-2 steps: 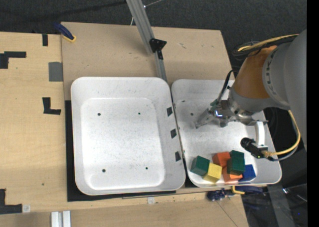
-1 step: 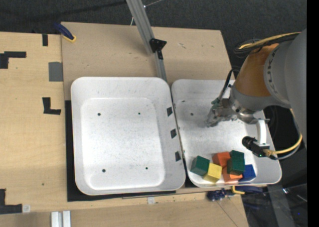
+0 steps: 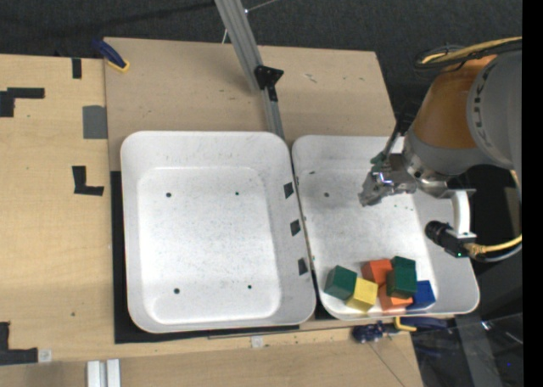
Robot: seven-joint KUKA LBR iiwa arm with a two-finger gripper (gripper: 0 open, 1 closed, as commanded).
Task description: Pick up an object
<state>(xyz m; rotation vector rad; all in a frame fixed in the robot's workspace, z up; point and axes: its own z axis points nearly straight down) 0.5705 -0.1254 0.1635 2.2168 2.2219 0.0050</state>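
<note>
A heap of small blocks lies in the near corner of the right bin (image 3: 339,165): a green block (image 3: 341,281), a yellow block (image 3: 364,293), an orange block (image 3: 377,271), a dark green block (image 3: 404,274) and a blue block (image 3: 423,294). My gripper (image 3: 374,190) hangs over the middle right part of that bin, well behind the heap. I see nothing between its fingers. The grey arm with its orange band (image 3: 445,114) comes in from the right.
The left bin (image 3: 204,232) lies beside the right one, with black clips along the seam between them. A slanted metal pole (image 3: 242,29) rises behind the bins. The wooden bench (image 3: 51,207) stretches to the left.
</note>
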